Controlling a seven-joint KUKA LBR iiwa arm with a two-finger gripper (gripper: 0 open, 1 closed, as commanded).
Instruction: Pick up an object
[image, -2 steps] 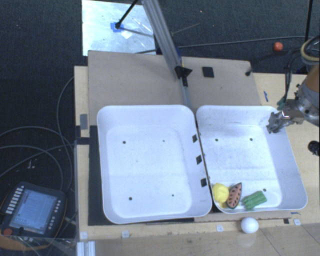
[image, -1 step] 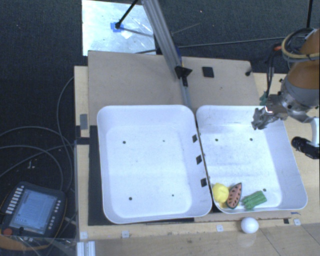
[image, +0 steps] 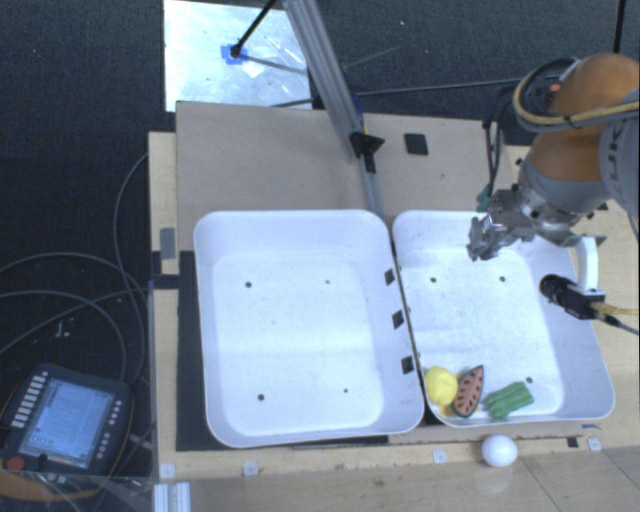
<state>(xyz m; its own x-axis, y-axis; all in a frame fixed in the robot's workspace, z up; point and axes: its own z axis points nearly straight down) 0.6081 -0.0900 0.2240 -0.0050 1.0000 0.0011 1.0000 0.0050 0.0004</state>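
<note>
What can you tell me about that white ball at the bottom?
The white ball is small, round and smooth, with a dull, plastic-like look. It lies outside the bins, on the bench just below the right bin's near rim, not far from the green toy inside. Nothing holds it; the gripper is far off over the bin's far end.

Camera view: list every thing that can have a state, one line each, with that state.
Grey two-finger gripper: raised over the far part of the right white plastic bin, carrying nothing visible.
Small yellow round toy: lying at the right bin's near edge.
Red-brown slice-shaped toy: lying beside the yellow toy.
Green oblong toy: lying flat, right of the slice.
White ball: resting on the bench, outside the bins.
</note>
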